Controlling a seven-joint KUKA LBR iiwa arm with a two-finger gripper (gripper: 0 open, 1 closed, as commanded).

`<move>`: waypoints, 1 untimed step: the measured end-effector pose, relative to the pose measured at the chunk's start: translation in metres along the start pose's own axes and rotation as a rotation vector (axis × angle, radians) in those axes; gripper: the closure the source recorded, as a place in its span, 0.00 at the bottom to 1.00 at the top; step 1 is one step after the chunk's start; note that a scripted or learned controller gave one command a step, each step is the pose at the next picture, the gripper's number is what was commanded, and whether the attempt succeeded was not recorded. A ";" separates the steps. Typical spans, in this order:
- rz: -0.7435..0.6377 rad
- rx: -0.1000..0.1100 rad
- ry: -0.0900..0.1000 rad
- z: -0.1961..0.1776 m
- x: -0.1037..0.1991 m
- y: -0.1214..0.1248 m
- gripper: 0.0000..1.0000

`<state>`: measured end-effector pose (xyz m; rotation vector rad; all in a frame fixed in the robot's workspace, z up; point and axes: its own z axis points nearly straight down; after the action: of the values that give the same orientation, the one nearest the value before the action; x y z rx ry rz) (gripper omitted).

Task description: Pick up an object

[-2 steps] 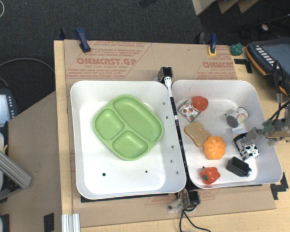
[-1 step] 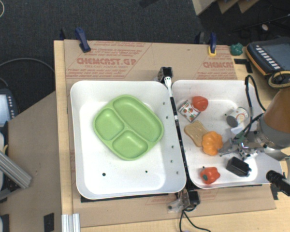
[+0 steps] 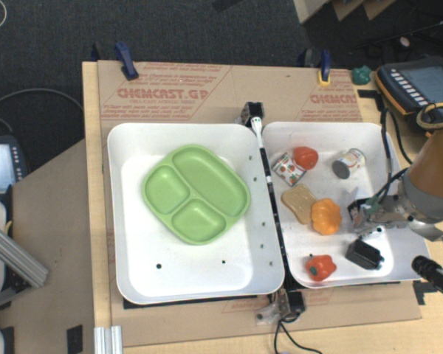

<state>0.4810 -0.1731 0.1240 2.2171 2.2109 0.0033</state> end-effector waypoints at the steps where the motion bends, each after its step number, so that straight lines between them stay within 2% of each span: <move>1: -0.009 0.004 0.006 -0.049 0.062 -0.001 1.00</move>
<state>0.4801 -0.1108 0.1727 2.2124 2.2258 0.0053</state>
